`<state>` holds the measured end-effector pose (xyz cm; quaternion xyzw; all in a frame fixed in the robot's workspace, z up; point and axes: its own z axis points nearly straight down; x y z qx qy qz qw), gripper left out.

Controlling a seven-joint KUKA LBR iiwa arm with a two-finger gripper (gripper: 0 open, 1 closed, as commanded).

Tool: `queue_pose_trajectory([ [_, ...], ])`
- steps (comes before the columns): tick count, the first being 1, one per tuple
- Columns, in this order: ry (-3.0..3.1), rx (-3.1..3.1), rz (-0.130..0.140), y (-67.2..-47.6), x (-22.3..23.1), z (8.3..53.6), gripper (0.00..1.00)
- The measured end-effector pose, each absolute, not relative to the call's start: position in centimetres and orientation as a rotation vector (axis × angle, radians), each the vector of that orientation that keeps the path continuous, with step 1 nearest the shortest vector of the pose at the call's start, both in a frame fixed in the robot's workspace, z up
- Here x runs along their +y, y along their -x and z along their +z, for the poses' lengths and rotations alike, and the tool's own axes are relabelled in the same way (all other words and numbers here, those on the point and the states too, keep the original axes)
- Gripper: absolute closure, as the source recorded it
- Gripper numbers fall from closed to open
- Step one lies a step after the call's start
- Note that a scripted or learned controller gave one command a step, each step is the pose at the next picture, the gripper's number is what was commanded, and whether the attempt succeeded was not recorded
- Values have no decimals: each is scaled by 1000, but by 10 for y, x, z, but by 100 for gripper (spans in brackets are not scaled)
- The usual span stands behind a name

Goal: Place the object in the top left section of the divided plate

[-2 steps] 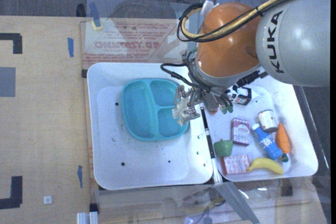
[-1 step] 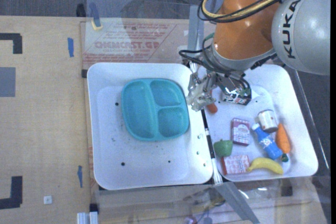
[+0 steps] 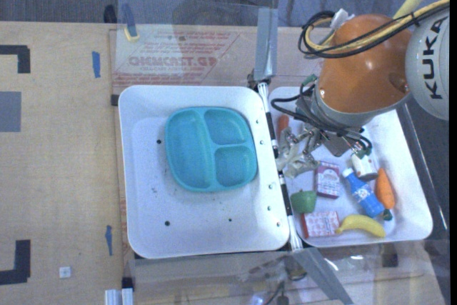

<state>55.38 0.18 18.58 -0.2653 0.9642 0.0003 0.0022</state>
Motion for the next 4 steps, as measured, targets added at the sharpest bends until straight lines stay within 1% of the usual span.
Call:
queue_pose_trajectory([
  [1,991,2972,2,-608,67,187,100],
  [2,1083,2938,1,-621,83,187,100],
  [3,836,3022,3,-597,82,218,100],
  [4,799,3029,-1,-586,15,375,100],
])
